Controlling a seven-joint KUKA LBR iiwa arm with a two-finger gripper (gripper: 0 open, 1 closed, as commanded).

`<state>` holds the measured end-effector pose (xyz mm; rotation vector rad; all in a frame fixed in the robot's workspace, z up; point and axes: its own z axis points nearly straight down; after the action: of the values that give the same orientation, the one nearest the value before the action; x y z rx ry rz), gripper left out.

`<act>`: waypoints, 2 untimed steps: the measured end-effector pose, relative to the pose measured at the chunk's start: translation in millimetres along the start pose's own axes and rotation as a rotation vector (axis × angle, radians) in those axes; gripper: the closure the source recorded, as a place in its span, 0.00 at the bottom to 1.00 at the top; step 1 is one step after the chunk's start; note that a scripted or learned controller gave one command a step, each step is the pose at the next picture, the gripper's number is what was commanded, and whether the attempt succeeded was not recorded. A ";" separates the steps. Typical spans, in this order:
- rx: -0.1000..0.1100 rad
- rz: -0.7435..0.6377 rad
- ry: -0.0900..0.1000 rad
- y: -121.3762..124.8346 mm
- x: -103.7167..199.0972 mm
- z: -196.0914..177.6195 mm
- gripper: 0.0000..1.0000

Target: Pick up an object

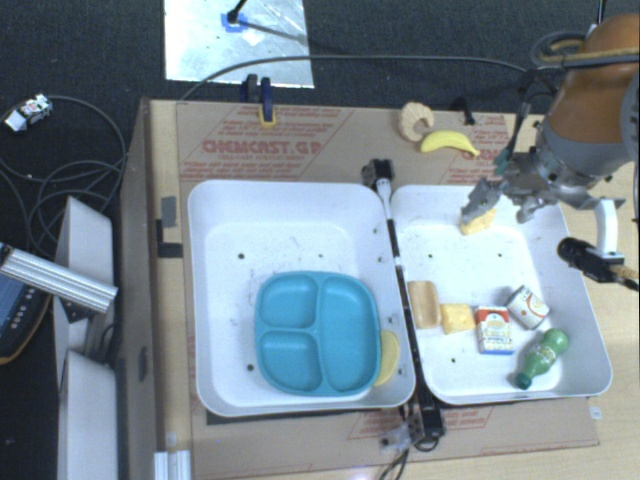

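My gripper (503,204) hangs over the far part of the right bin (560,268), fingers spread open with nothing between them. A small yellow piece (479,224) lies on the bin floor just under the left finger (479,201). Nearer the front of this bin lie a tan block (423,303), a yellow block (458,318), a red and white box (494,330), a small can (527,306) and a green bottle (541,358).
The left bin (250,218) holds a blue divided plate (316,333) with a yellow item (389,356) at its right edge. Behind the bins, a banana (447,143) and a tan object (414,120) lie on the cardboard. A black divider (395,258) runs between the bins.
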<state>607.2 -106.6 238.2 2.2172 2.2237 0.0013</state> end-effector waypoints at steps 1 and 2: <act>0.002 0.003 0.000 -65.6 -32.5 60.3 0.00; -0.003 -0.001 0.000 15.7 3.9 26.1 0.00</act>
<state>623.0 -102.7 212.2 2.2143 2.2234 0.0052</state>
